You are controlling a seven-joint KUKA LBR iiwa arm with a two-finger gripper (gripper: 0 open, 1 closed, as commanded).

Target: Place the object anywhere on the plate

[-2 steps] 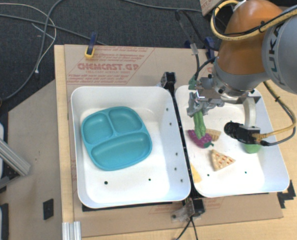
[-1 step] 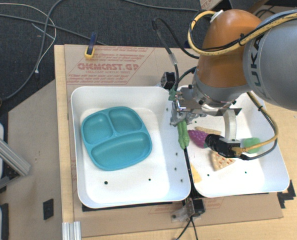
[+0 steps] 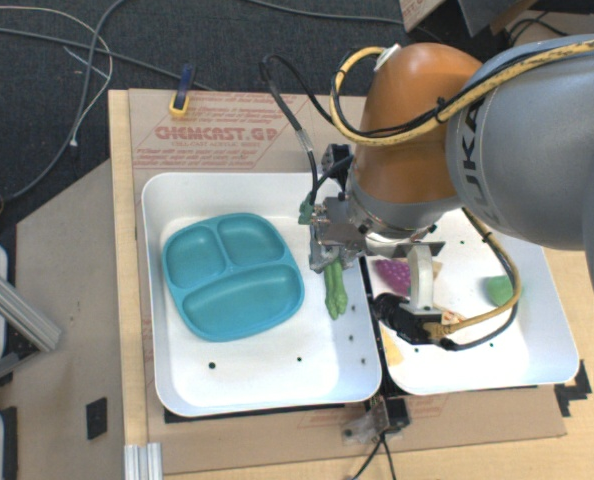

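Near edge: left white bin (image 3: 257, 378) carries teal divided plate (image 3: 235, 273). My gripper (image 3: 329, 260) clenched on green asparagus-like stalk (image 3: 334, 288), dangling just right of plate, I judge mid-carry. Purple item (image 3: 394, 274), green lump (image 3: 499, 289) in right bin (image 3: 487, 363).

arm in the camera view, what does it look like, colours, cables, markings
The arm is a bulky grey body with dark lettering on its side and a rounded orange band above the wrist. A yellow-and-black braided cable loops over the band, with thinner black cables beside it. The end effector is dark metal.
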